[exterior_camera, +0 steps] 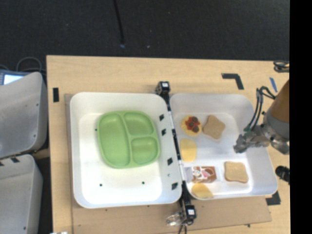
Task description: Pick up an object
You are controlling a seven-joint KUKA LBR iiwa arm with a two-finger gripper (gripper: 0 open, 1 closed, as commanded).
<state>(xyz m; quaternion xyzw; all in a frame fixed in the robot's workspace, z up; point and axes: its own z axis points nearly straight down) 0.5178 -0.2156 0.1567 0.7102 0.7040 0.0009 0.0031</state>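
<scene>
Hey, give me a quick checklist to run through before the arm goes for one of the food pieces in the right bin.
1. Food pieces lie in the right bin: ok, six lie apart.
2. Nearest target free: ok, the toast slice near the front lies alone, nothing on it.
3. Gripper over the right bin: ok, at its right side, between the two toast slices.
4. Gripper carrying nothing: cannot tell, too small and blurred.
5. Cable beside the wrist out of the way: ok, it loops above the gripper.
6. Green tray out of the way: ok, it sits in the left bin.
</scene>
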